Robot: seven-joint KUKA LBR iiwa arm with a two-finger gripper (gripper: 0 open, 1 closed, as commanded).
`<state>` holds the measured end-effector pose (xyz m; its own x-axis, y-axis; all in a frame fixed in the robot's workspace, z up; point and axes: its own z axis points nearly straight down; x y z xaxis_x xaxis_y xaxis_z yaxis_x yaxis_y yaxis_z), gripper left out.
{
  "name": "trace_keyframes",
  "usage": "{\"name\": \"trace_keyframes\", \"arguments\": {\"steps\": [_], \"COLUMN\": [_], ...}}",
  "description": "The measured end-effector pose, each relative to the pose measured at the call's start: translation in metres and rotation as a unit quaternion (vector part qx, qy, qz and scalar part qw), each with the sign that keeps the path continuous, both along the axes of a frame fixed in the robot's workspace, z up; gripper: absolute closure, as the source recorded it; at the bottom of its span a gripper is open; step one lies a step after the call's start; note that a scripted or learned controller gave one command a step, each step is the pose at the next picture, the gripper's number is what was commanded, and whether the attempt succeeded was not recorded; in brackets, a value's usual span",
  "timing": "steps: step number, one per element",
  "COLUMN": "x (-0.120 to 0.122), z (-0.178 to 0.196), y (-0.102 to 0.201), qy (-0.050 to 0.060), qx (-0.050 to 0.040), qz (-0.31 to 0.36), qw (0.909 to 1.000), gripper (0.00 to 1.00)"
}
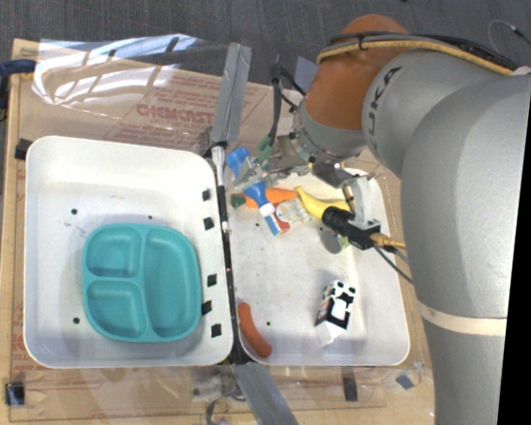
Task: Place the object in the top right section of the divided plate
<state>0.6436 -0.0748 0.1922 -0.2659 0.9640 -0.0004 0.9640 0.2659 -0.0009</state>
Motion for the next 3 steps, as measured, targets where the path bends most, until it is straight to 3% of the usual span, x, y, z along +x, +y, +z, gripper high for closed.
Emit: {"name": "trace_keyframes", "arguments": {"steps": [1,2,3], "x": [-0.016,-0.041,-0.041], "z": [-0.002,0.017,0.017], "y": [0.068,0.110,0.110], "qy": [0.002,0.001,0.001], "qx": [-0.0001,0.0002,0.0001], "qz": [0.077,0.331,0.330], "qw": [0.9970,0.9437,0.9438], "gripper": [1.00,1.00,0.00]}}
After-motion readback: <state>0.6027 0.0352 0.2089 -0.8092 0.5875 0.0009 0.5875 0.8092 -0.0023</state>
